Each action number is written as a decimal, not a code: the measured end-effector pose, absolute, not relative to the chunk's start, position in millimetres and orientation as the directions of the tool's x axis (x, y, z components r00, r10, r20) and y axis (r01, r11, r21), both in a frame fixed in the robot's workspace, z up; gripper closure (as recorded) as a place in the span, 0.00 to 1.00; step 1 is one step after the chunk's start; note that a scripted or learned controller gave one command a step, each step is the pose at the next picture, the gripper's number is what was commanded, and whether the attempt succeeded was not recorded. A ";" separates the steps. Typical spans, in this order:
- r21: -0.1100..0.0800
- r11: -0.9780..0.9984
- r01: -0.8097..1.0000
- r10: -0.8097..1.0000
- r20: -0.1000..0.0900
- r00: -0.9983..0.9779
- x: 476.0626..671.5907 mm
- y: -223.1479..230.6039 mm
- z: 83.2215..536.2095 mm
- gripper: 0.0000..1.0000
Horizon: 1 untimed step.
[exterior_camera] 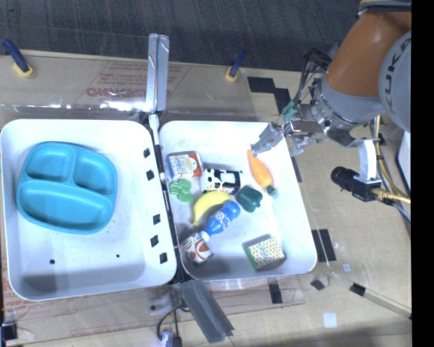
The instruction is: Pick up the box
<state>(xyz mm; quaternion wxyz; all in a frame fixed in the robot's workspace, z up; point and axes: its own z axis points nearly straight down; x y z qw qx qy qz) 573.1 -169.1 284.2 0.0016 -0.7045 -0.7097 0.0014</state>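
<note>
A small box (265,252) with a green and yellow dotted pattern lies near the front right corner of the right bin (298,215). A white carton (184,165) with red and blue print lies at the bin's back left. My gripper (266,142) hangs over the back right part of this bin, just above an orange carrot (260,172). It is well apart from both the patterned box and the carton. I see nothing held in it.
The right bin also holds a black-and-white cow-patterned item (222,178), a banana (209,202), a blue bottle (222,220), a teal piece (248,198), a green item (179,189) and a can (195,247). A blue divided plate (66,186) lies in the left bin (79,266).
</note>
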 end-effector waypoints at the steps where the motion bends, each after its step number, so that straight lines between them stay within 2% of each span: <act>1: 0.012 -0.097 0.995 0.995 -0.001 0.097 581.6 -123.7 117.0 0.00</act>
